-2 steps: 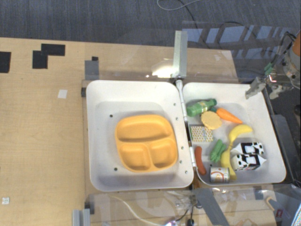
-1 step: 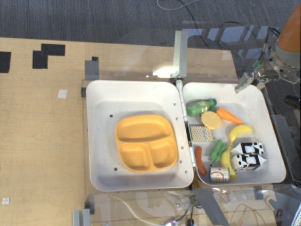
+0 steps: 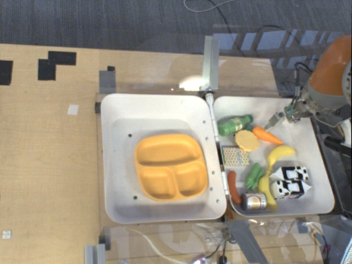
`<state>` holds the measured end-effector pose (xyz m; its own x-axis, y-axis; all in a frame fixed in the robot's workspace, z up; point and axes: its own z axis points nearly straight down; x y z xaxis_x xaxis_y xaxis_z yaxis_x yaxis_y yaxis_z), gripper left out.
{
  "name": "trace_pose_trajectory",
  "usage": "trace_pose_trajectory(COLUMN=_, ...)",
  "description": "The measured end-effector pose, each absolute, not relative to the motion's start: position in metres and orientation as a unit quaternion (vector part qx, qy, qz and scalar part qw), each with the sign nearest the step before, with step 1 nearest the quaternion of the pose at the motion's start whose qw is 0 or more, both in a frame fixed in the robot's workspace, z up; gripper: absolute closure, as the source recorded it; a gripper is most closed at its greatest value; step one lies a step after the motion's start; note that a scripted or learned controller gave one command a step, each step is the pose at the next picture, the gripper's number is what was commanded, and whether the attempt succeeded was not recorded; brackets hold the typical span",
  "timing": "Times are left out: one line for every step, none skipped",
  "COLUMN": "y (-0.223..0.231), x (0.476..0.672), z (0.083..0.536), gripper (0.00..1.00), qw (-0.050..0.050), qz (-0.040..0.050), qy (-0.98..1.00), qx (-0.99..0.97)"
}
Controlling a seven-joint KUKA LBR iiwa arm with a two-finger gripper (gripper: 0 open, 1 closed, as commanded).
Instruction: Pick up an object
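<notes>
Carrot [image 3: 268, 135], orange and tapered, looks like the likeliest thing to be picked: it lies in the upper part of the right bin [image 3: 324, 202], its tip pointing toward the frame's right, with a yellow round piece [image 3: 247, 141] touching its blunt end and a green bottle [image 3: 234, 125] just above-left. Below sit a banana [image 3: 280, 154], a black-and-white box [image 3: 291, 181], a can [image 3: 254, 202], a red sausage [image 3: 233, 185] and a green pod [image 3: 254, 175], all packed near one another. The claw [image 3: 287, 114] hangs just above-right of the carrot, gripping nothing; whether it is open or closed I cannot tell. Left bin [image 3: 110, 147] holds an orange divided tray [image 3: 170, 166]. Risk, as I judge it: the crowding could make the claw nudge the yellow piece or banana, and the carrot's smooth taper could slip out as it lifts
</notes>
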<state>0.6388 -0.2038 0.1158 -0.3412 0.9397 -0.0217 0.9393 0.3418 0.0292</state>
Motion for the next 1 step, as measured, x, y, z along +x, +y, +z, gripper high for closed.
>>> trace_pose_trajectory(y=-0.1382, x=0.6020, z=0.0898, gripper=0.00, qw=0.005, qz=0.0040, qy=0.817, qx=0.577)
